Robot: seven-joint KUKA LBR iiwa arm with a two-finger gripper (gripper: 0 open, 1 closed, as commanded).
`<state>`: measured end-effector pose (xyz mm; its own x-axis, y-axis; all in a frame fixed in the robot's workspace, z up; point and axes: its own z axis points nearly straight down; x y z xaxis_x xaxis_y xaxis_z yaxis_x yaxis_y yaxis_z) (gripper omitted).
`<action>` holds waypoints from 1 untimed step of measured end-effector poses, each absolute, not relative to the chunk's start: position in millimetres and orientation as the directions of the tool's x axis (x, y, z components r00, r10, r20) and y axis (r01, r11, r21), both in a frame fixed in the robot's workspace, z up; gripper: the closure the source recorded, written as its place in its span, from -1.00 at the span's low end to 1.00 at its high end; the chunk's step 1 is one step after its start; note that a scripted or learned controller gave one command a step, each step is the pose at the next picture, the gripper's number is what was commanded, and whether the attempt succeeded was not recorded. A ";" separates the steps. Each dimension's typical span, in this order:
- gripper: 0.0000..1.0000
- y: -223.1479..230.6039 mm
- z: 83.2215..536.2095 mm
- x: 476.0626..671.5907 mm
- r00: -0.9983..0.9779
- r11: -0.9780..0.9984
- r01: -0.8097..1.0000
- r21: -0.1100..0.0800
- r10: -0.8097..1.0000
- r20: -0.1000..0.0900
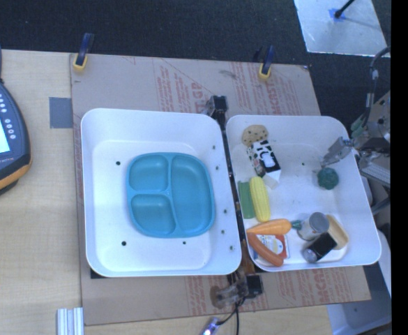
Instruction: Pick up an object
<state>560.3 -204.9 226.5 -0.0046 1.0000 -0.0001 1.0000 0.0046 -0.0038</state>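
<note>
Grey gripper, cut off at right edge above teal ball; finger state cannot be told.

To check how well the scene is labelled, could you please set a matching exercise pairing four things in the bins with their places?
Things:
1. blue divided plate
2. corn cob
3. teal ball
4. carrot

Places:
A. right bin, near its right wall
B. middle of the left bin
C. right bin, near its front left corner
D. right bin, along its left wall

Pairs: 1-B, 2-D, 3-A, 4-C
</note>
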 end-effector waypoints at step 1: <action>-1.00 -200.8 90.3 625.8 -0.007 0.007 1.000 -0.006 1.000 0.000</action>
<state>625.8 -200.8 90.3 -0.0069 1.0000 -0.0003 1.0000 0.0069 -0.0059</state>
